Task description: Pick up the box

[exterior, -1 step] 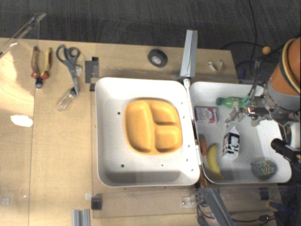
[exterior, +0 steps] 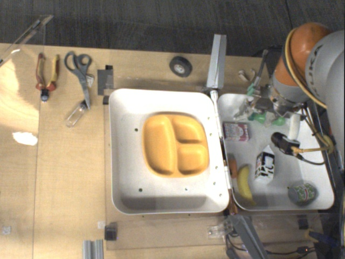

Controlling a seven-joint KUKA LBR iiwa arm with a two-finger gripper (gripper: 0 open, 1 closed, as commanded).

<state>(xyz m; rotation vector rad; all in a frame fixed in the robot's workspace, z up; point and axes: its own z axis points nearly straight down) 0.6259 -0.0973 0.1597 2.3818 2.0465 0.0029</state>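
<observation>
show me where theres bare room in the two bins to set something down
Left bin: bare white rim all around the yellow tray, widest along its near edge. Right bin: crowded with the box, banana, carton and ball, gripper overhead.

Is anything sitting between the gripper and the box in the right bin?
Nothing visible does. The gripper hangs over the right bin's far end, and the box lies flat just beside it on bare bin floor. The banana and can lie nearer the camera, off that path.
</observation>
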